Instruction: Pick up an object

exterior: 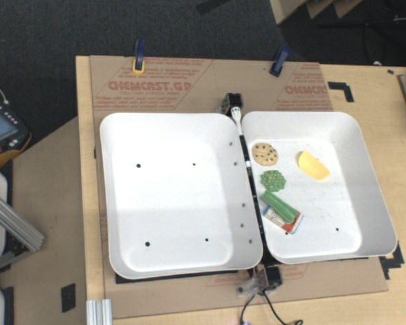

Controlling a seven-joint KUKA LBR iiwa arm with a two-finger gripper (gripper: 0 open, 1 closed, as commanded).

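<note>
Four small things lie in the right shallow white plastic bin [363, 181], all in its half nearest the left shallow white plastic bin [122, 202]. A round tan cookie with dark chips [264, 154] lies just above a round bumpy green piece [273, 180], with a green rectangular packet with a red and white end [282, 212] below that and a yellow wedge-shaped piece [313, 166] apart to the right. Both bins rest on a brown cardboard sheet with red lettering [155, 80], held at its far edge by two blue clamps [139, 56].
</note>
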